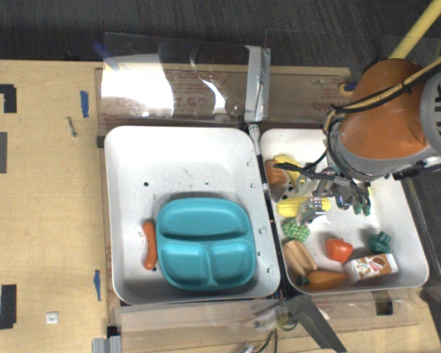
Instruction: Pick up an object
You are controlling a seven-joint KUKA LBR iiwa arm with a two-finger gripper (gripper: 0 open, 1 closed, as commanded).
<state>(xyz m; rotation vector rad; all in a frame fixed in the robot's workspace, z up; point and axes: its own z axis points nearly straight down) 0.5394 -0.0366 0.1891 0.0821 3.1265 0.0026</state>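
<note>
Overhead view of the light wood counter w/ two shallow white plastic bins side by side. Grey arm w/ orange band reaches in from the right and hangs over the far part of the right bin; its two-finger gripper sits low among the toy food near that bin's left wall, by a yellow corn-like toy piece. Whether the fingers are open, closed or gripping anything can't be told: cables and metal parts blur that spot.

Right bin contents, approx. far to near: yellow banana-shaped toy at far left; green bumpy toy just near of the corn piece; red-orange tomato-like toy in mid-bin; small dark green toy piece to the right; small carton w/ red-and-white label lying on its side near the near-right corner; orange carrot-like toy along the near wall; tan bun-like toy at near left, touching the carrot.

Left bin holds a teal plastic divided tray, three compartments, in its near half. An orange sausage-shaped toy lies just left of the tray, lengthwise near-to-far. A clear plastic sheet stands at the far side of the bins.
</note>
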